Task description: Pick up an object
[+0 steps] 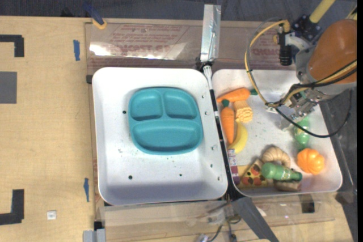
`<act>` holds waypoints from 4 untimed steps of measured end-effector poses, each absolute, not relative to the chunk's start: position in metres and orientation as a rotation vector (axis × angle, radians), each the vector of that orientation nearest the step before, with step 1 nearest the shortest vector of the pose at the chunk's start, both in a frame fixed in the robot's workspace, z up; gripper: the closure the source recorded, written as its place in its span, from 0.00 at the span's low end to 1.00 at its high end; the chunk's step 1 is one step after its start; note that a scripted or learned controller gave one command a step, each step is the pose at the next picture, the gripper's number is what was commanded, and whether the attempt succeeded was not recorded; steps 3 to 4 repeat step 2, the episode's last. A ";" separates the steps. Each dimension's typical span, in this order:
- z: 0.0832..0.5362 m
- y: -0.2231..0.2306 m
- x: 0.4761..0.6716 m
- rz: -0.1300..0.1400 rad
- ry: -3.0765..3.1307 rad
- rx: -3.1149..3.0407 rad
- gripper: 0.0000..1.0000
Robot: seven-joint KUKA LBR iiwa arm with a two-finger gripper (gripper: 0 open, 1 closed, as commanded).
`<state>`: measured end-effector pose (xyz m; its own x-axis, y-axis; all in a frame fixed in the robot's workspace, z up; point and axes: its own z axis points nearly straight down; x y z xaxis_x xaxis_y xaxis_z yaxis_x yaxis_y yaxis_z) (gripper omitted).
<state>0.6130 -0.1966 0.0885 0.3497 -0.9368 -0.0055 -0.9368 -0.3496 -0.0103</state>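
Note:
My gripper [296, 109] hangs low over the right bin [266, 81], near its right wall. Just below it lies a small green toy [302, 132], partly hidden by a black cable. An orange fruit [310, 160] sits further toward the front. Along the bin's left side lie two carrots [227, 122], a corn cob [244, 115] and a banana [240, 140]. At the front rest a tan bread piece [274, 153], a green bottle-shaped toy [279, 172] and a pizza slice [252, 176].
The left bin [113, 173] holds a teal divided plate [165, 119]. A metal strip [210, 34] stands behind the divider between the bins. The arm's orange band [334, 51] and looping cables [266, 59] hang over the right bin's back right corner.

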 end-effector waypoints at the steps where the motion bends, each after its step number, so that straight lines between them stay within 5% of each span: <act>1: 0.089 -0.191 0.588 -0.009 1.374 -2.820 1.00; 2: 0.088 -0.152 0.646 -0.008 1.327 -2.839 1.00; 4: 0.088 -0.152 0.646 -0.008 1.327 -2.839 1.00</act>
